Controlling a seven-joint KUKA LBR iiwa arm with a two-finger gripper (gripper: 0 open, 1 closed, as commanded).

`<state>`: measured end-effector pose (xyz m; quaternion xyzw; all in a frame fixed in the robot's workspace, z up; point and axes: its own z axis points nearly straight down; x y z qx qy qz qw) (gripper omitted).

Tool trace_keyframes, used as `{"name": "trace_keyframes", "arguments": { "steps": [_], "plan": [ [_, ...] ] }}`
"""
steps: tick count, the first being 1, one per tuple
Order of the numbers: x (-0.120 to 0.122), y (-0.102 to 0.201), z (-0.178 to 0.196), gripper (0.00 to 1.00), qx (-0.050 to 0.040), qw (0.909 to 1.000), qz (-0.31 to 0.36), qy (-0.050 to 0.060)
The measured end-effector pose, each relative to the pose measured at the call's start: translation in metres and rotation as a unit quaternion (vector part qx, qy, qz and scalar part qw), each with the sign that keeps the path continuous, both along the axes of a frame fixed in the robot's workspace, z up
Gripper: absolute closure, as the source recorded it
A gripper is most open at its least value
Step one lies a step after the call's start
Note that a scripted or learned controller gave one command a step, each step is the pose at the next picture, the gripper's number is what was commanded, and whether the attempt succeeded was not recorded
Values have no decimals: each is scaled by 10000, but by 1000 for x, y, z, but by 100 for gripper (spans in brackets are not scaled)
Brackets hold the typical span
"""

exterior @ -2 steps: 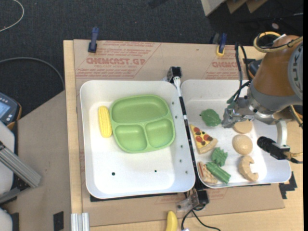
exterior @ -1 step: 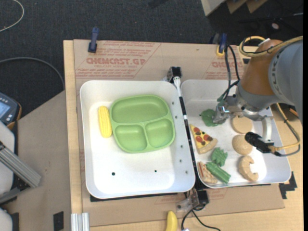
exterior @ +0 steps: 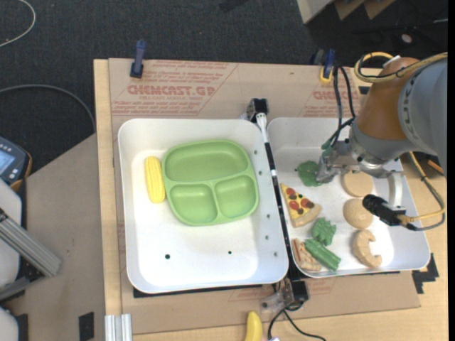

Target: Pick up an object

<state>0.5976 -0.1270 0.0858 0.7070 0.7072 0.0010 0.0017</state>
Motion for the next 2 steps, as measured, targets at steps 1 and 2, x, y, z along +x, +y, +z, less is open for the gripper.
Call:
{"name": "trace_keyframes", "arguments": {
  "steps": [1,2],
  "plan": [
    [-10,-40,9,100,-7,10000,-14,5],
    [43,23,-1,100,3,10000,28,-9]
  ]
}}
